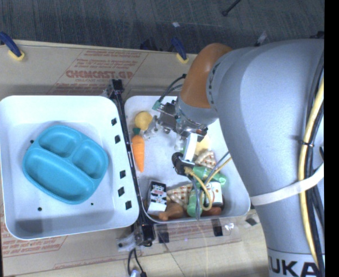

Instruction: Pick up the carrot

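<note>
Arm (pixel 262 114) over rt bin (pixel 158 105) | blue tray (pixel 66 163) in lt bin (pixel 19 120) | carrot (pixel 138 152) at rt bin's lt wall, below lemon (pixel 142 120) | gripper (pixel 181 133) near carrot, apart; jaw state: can't tell | step: approach; next you shift it left over carrot, descend.

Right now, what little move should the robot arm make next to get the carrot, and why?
Probably a small shift toward the left wall of the right bin, then down. The orange tapered carrot lies along that wall, below the small yellow lemon-shaped toy, untouched. The end effector sits up beside the lemon toy, right of the carrot, so it likely needs lining up over the carrot's middle first.
</note>
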Motion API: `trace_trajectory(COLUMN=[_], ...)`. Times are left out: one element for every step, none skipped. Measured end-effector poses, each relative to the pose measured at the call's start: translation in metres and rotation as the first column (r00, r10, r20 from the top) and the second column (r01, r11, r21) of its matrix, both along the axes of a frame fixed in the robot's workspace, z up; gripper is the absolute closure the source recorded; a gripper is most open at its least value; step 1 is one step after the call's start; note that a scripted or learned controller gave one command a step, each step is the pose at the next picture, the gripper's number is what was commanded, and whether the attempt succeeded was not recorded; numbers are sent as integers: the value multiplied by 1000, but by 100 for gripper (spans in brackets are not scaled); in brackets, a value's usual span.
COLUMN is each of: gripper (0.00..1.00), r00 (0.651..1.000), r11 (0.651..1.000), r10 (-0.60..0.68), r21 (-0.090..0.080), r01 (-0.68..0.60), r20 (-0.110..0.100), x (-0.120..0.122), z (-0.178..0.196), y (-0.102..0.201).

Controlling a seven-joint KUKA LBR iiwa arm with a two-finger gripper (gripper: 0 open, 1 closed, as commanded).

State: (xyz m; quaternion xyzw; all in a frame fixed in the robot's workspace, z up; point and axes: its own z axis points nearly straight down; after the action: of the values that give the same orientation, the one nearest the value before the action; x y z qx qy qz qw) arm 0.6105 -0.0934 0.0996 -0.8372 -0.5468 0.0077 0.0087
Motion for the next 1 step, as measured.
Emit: trace_trajectory(gripper=[0], r00=[951], r11=[951], r10=[-308], r21=[-5], r01=[309], r20=[9], x=[-2], z=[-8], y=[-1])
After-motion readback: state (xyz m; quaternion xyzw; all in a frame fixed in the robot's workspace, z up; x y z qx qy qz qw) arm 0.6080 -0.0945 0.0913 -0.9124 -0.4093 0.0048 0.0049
